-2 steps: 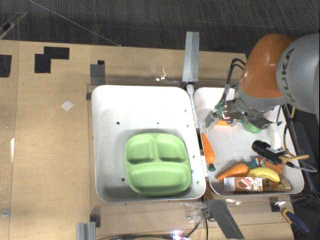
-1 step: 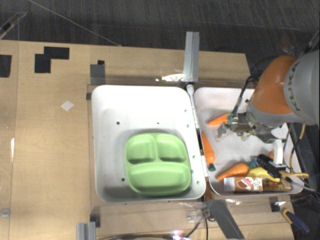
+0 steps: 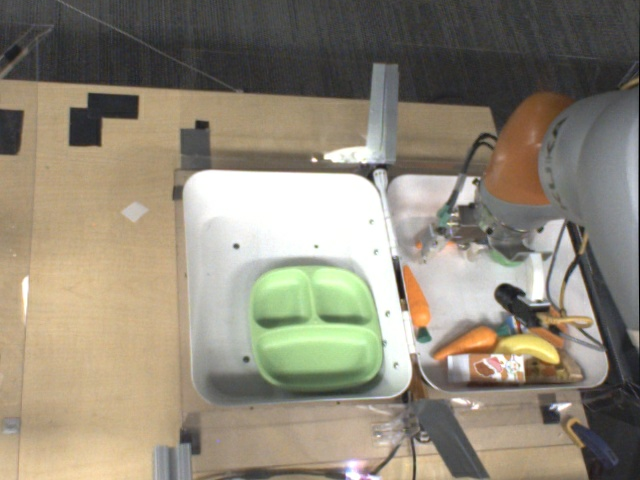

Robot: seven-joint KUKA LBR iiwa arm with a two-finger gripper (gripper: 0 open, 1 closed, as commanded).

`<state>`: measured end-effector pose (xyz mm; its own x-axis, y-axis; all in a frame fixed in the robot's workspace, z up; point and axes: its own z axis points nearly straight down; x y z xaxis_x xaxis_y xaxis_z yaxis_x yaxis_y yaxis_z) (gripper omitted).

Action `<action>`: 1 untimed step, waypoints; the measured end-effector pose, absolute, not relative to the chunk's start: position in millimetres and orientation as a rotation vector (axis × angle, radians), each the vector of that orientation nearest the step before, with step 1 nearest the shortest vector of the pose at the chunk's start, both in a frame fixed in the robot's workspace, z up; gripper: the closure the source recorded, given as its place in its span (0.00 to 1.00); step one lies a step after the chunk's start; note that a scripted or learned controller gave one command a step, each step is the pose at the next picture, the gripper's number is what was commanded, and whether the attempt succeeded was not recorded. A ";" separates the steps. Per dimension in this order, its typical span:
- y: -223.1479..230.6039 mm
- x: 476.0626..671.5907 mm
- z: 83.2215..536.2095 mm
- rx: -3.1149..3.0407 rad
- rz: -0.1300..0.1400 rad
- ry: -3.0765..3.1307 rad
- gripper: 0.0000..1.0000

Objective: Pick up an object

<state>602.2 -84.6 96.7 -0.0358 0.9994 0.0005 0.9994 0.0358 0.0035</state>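
The right bin [image 3: 440, 193] holds several objects. An orange carrot [image 3: 415, 298] lies along its left wall. A second orange carrot [image 3: 467, 342], a yellow banana [image 3: 530, 348] and a bottle [image 3: 510, 369] lying on its side with a red and white label crowd the front edge. My gripper [image 3: 447, 231] is over the back part of this bin, pointing left, well behind the carrots and not touching any of them. Nothing shows in its grasp.
In the left bin [image 3: 215, 218] a green divided plate [image 3: 315, 326] rests toward the front. A metal post [image 3: 383, 118] stands behind the wall between the two bins. The grey arm with its orange band [image 3: 520, 158] covers the right bin's back right corner.
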 end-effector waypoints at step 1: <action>-114.6 650.5 89.3 2.181 0.010 2.248 0.00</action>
